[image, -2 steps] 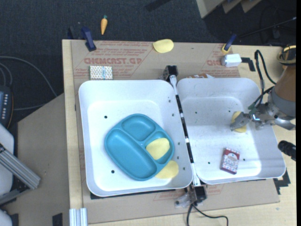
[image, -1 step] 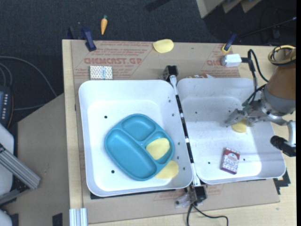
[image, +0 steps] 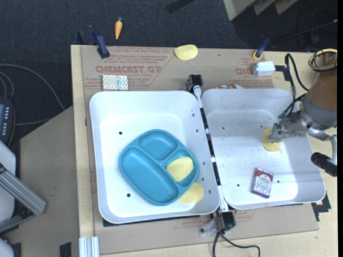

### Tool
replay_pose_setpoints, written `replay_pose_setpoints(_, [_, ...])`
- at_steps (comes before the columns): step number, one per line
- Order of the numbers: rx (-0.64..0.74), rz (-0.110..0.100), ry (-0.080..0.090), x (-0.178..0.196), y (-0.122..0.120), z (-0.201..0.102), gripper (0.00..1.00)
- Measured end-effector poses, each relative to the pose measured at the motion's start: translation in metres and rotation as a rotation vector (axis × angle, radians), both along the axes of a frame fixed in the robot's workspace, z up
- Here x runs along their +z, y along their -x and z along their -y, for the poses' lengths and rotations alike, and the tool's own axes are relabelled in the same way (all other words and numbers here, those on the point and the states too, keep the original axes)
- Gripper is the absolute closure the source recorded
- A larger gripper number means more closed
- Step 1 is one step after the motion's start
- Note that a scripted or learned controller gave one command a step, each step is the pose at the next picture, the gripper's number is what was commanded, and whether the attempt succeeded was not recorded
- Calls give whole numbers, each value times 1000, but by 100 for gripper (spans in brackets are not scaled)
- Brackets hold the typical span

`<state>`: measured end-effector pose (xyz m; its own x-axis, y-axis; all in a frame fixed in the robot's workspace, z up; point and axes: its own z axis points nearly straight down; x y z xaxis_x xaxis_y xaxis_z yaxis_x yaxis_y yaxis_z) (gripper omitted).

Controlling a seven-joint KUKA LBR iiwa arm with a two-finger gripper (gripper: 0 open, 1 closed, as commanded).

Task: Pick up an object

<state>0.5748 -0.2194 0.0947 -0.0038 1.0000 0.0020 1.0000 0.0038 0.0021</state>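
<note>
Dark carpet surrounds a pale counter (image: 161, 63) printed with faint red lettering; cables trail at the left edge of the frame.

Camera view. Two shallow white bins sit side by side on the counter. The left bin (image: 107, 116) holds a blue divided plate (image: 153, 167), tilted diagonally, with a yellow piece (image: 180, 167) in its small right compartment and a second yellow piece (image: 191, 193) just off the plate's lower right rim, touching it or nearly so. The right bin (image: 241, 111) holds a small red packet (image: 262, 182) in its lower middle and a yellow object (image: 269, 140) at mid-right.

The arm enters from the right edge of the frame, orange band up top. The hand (image: 280, 131) is low in the right bin, right at the yellow object, which pokes out to the left and slightly below the hand. Whether the hand is open or clamped on anything cannot be told; the wrist body masks it.

Judgement: the yellow object is the likely target, immediately at the hand's left. The red packet lies well apart, toward the lower left of the hand. The object's long axis cannot be read while part-covered.

Outside the bins: another yellow piece (image: 186, 52) on the counter at top centre, and a small orange item (image: 118, 29) on the carpet at upper left.
</note>
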Motion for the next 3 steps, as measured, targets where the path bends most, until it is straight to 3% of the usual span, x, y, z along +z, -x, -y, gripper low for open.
replay_pose_setpoints(1, [1,-1,-3,0,0,-1,0])
replay_pose_setpoints(2, [1,1,0,10,-1,-1,100])
replay_pose_setpoints(3, [1,1,-1,10,0,-1,0])
